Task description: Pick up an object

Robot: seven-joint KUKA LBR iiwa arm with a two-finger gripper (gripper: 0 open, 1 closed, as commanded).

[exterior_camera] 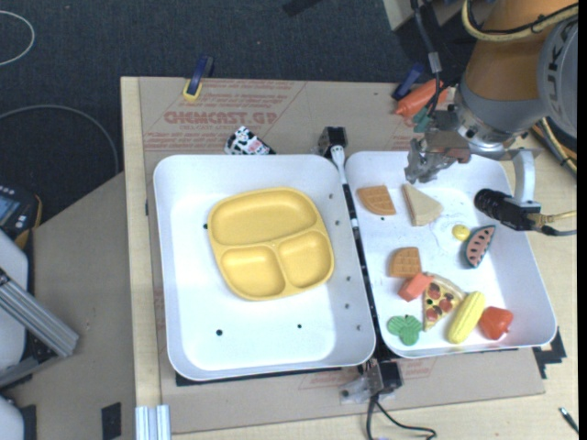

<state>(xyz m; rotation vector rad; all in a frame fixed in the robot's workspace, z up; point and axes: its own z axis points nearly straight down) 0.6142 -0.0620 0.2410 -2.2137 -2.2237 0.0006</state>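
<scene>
Pincer (420, 174) sits low over the right bin's (537, 273) far end; I can't tell its opening from here. Closest item is the wedge of bread (422, 206), just below the tips. Cracker (376, 200) lies to its left.

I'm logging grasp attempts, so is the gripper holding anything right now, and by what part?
Nothing is visibly held. The gripper hangs just above the wedge-shaped toy in the right bin, with no object between its fingers.

Bench (138, 246); two white bins (266, 337)
</scene>
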